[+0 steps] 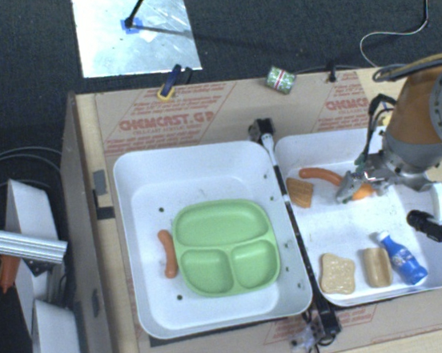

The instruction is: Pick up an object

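My gripper (350, 188) is low in the right bin (429, 281), near its upper middle. It sits right over a small orange object (362, 191), which is partly hidden beneath it. Just to its left lie an orange-red sausage (319, 174) and a brown toast piece (301, 193). Toward the front of the same bin are a bread slice (337, 273), a bread roll (375, 266) and a blue bottle with a white cap (402, 258).
The left bin (142, 222) holds a green divided plate (227, 245) with a small sausage (167, 254) beside it on the left. The grey arm with its orange band (427, 116) reaches in from the right. Cables trail at the right edge.
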Controlling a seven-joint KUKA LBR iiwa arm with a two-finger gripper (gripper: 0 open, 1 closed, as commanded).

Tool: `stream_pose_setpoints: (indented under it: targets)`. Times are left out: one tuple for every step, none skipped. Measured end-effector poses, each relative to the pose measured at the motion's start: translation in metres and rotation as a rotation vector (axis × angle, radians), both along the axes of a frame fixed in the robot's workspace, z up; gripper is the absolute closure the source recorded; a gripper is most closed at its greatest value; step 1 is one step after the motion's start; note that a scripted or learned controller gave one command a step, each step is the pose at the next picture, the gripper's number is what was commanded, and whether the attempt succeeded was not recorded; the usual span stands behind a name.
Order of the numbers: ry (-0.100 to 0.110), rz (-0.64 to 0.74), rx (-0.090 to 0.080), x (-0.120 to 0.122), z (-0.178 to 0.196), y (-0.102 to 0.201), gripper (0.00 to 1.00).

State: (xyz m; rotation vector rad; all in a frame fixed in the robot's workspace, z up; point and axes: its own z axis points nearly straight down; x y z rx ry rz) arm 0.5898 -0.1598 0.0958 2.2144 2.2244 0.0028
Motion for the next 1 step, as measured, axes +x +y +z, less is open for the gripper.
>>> stream_pose_setpoints:
  targets:
    - [0.001,0.0,0.0,0.012,-0.0112,0.0076,0.0]
